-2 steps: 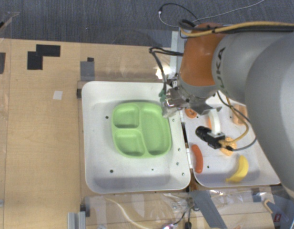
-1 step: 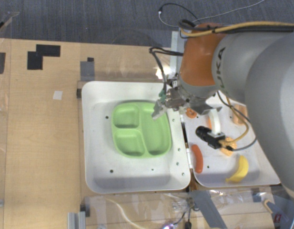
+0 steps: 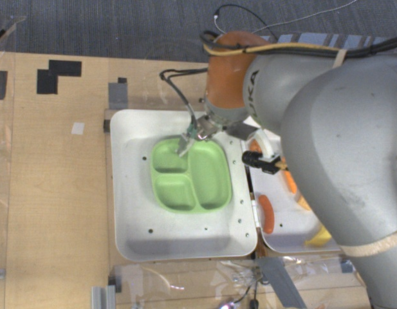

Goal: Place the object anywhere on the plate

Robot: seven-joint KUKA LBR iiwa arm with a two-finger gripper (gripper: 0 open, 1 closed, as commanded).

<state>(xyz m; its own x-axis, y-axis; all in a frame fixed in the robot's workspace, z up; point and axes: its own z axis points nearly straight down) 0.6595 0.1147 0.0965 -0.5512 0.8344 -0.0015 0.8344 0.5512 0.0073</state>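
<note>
A light green divided plate (image 3: 204, 179) with three compartments lies in the left white bin (image 3: 137, 230). My gripper (image 3: 186, 143) hangs over the plate's far edge, at the upper-left compartment, with the orange-banded wrist just behind it. Its tip is small and partly hidden, and I can make out no object at it. The plate's compartments look bare.
The right bin (image 3: 282, 240) holds a red-orange sausage-shaped piece (image 3: 267, 213), an orange stick-like piece (image 3: 290, 182) and a yellow piece (image 3: 319, 237) near its front. The big grey arm covers most of that bin. Wooden bench surrounds both bins.
</note>
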